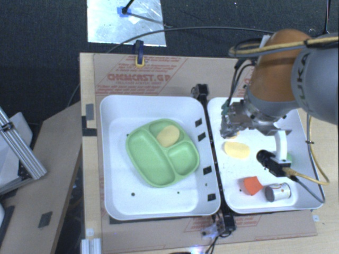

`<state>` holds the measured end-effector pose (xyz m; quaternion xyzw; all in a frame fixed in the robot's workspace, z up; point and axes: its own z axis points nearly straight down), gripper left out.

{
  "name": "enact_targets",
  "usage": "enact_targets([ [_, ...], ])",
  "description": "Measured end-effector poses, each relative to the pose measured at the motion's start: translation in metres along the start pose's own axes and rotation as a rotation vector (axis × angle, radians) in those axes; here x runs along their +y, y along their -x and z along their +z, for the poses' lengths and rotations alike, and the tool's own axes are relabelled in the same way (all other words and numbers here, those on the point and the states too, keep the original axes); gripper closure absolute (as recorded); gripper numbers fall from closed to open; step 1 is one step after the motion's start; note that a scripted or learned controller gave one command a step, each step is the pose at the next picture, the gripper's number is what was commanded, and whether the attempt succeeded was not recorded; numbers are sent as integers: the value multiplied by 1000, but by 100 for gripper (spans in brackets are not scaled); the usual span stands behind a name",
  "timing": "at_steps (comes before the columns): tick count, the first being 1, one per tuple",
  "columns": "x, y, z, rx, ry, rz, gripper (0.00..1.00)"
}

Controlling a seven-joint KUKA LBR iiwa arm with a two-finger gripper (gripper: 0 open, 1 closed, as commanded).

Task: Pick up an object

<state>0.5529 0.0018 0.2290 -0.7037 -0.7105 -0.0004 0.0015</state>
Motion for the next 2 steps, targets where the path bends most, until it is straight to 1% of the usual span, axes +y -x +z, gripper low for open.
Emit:
enact_targets([
  [1, -19, -53, 1, -1, 0, 0, 100],
  [2, -22, -100, -4, -1, 3, 0, 100],
])
